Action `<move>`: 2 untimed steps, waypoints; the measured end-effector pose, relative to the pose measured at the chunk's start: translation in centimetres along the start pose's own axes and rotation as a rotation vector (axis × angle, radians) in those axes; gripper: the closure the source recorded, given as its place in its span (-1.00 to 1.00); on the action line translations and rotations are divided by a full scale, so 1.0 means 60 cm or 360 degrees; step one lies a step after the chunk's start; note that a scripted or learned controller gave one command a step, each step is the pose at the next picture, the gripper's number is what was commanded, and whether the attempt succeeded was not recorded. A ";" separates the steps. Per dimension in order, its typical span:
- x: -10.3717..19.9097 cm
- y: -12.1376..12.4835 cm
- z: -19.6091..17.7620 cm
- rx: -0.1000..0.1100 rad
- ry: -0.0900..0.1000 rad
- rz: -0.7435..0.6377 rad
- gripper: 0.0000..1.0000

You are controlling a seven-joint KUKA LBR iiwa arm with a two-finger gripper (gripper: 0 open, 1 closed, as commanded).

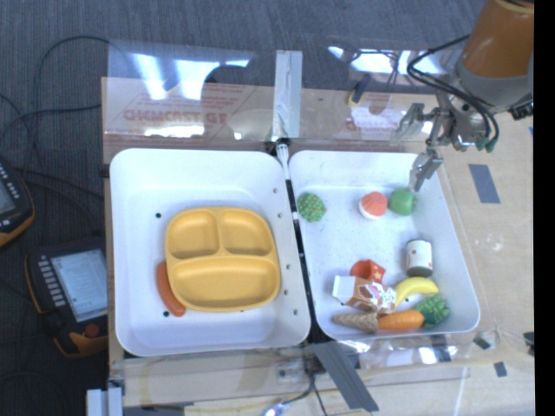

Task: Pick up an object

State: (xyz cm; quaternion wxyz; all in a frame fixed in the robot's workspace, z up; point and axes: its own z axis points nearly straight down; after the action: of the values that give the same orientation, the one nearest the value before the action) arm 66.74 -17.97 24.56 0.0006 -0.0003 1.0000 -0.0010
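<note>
Reaching in from the right, the arm hangs over the far edge of the right bin, and its gripper points down just above a green ball. One finger is seen clearly, but I cannot tell if the fingers are spread or closed, and nothing is visible between them. The green ball lies on the bin floor, touching or almost touching a red-orange ball on its left. Further left, near the wall between the bins, sits a green bumpy piece. In the near part of the same bin there is a small can, a banana, a red carton, a carrot, a cone and a piece of broccoli, all close together. The left bin holds a yellow divided plate, and an orange sausage lies against the plate's left side.
</note>
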 end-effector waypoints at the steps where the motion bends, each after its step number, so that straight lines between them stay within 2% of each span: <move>1: 0.049 0.001 0.242 0.0001 0.0003 0.0085 -1.00; 2: 0.164 0.115 0.258 0.0002 -0.0022 0.0052 -1.00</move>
State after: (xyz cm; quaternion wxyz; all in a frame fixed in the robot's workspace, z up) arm 56.94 -11.12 9.08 0.0076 0.0161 0.9998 -0.0017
